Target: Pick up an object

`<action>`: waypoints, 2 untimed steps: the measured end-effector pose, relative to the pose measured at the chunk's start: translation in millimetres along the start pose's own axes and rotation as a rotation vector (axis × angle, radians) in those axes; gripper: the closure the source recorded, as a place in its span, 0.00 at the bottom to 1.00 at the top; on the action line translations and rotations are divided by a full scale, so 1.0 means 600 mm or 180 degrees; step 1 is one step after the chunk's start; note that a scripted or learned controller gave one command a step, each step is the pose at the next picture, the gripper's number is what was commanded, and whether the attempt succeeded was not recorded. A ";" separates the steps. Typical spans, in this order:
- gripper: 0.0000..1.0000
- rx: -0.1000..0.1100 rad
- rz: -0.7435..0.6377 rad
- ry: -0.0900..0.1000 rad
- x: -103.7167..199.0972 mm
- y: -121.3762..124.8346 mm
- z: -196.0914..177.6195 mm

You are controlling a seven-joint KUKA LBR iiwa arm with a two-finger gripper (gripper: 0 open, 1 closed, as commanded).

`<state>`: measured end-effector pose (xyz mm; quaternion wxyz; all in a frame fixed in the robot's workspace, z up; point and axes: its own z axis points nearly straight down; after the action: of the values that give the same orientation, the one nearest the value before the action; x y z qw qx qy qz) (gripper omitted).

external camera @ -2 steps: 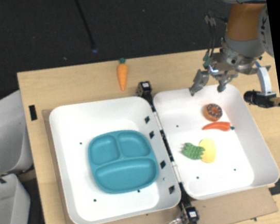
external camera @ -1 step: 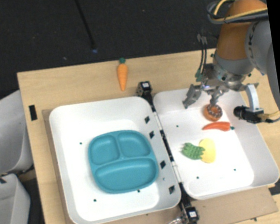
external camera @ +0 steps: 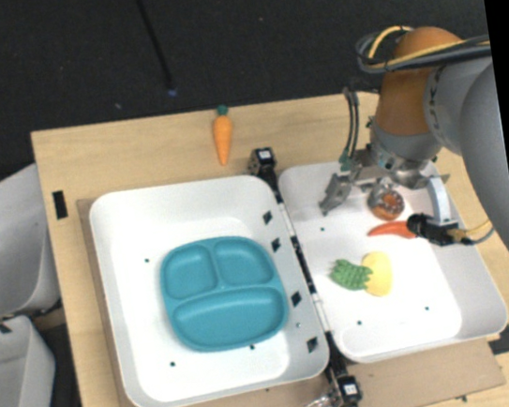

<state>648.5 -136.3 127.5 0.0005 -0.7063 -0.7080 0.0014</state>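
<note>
Left bin (external camera: 117,266): blue tray (external camera: 222,292) at center, bare floor all round. Carrot (external camera: 223,135) on counter (external camera: 133,150), 12 o'clock of left bin. Right bin (external camera: 478,306): green piece (external camera: 350,275) touching yellow piece (external camera: 378,273) mid-floor; red pepper (external camera: 390,230) at 1 o'clock of them; 6 o'clock half bare. Gripper (external camera: 388,199) over bin's 12 o'clock edge; fingers' state cannot tell.

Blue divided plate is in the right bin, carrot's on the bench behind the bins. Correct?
Not quite. The camera view shows the blue divided plate in the left bin, not the right bin. The carrot does lie on the bench behind the bins.
</note>
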 end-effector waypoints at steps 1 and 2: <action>1.00 -0.0018 0.0006 -0.0002 -0.003 0.002 -0.024; 1.00 -0.0030 0.0002 -0.0001 -0.005 0.016 -0.103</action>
<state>658.5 -139.1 189.3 -0.0030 -0.7064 -0.7078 -0.0018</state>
